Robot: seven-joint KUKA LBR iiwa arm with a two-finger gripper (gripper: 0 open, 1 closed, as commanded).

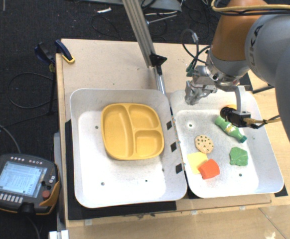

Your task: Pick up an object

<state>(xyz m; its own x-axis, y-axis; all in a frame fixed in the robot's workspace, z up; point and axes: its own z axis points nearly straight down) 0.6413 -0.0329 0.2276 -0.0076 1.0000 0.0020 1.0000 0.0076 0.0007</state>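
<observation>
the arm (264, 39) is cut off by the right edge; a dark object (228, 112) stays unidentifiable.

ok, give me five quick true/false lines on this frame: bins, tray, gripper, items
1. The yellow tray lies in the left bin. True.
2. The cookie sits on the tray. False: it lies in the right bin, above the yellow block.
3. The gripper is at the right bin's upper left corner. True.
4. The orange block is between the gripper's fingers. False: it lies on the bin floor, touching the yellow block, far from the gripper.
5. The green bottle stands upright. False: it lies on its side, above the green piece.
</observation>
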